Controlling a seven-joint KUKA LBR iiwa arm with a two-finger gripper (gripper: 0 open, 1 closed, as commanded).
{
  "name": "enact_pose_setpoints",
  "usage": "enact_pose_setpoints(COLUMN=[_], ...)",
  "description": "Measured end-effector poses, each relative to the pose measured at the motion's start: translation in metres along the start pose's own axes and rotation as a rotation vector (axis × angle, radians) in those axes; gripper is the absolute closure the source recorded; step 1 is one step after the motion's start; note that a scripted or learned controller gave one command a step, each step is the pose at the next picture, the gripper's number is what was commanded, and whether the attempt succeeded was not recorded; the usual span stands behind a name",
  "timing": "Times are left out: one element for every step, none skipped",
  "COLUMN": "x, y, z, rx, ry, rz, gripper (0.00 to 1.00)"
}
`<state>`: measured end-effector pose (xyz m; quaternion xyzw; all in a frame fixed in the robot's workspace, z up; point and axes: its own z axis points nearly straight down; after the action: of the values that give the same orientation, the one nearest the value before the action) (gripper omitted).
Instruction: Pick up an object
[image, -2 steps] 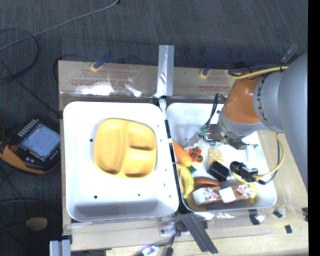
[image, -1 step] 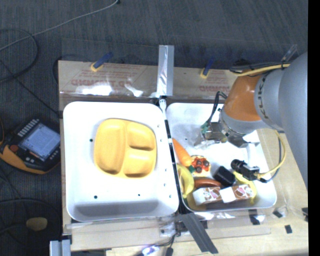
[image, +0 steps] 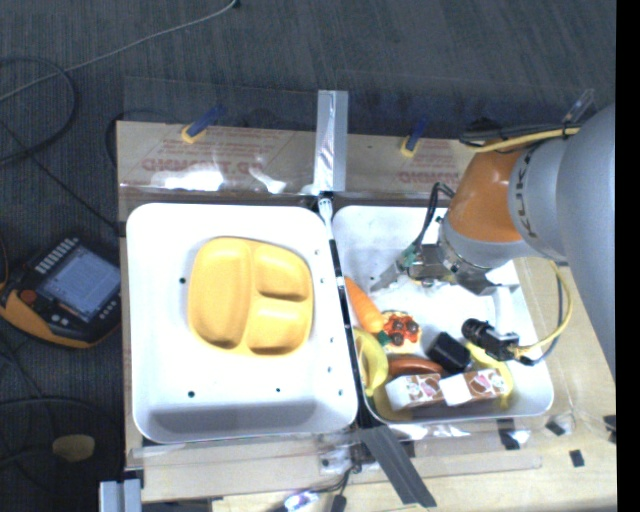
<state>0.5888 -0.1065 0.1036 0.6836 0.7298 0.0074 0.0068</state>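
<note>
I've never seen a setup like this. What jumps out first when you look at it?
Probably the big yellow divided plate, sitting alone in the left white bin. Next, the grey arm with its orange band reaching in from the right, its end effector over the right bin. Below it is a jumble of small items along that bin's near side, including an orange carrot and a yellow banana.

**Right bin's pile of stuff**

So all the pickable bits are crowded into the near end of the right bin (image: 540, 395). An orange carrot (image: 361, 306) lies slanted against its left wall, a yellow banana (image: 372, 364) curves just below it. A small red toy (image: 400, 326) sits beside the carrot. Black piece (image: 450, 351) mid-pile, and what's probably a printed packet (image: 452, 389) along the near wall.
</note>
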Motion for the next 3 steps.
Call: enact_pose_setpoints(x=[0.007,0.008,-0.045], y=[-0.045,-0.045,-0.031], z=[0.012,0.003,0.011], rx=[0.004,0.006,0.005], ry=[-0.005,-0.002,-0.004], rz=[-0.085,-0.085,-0.315], gripper=[0.00,1.00,1.00])
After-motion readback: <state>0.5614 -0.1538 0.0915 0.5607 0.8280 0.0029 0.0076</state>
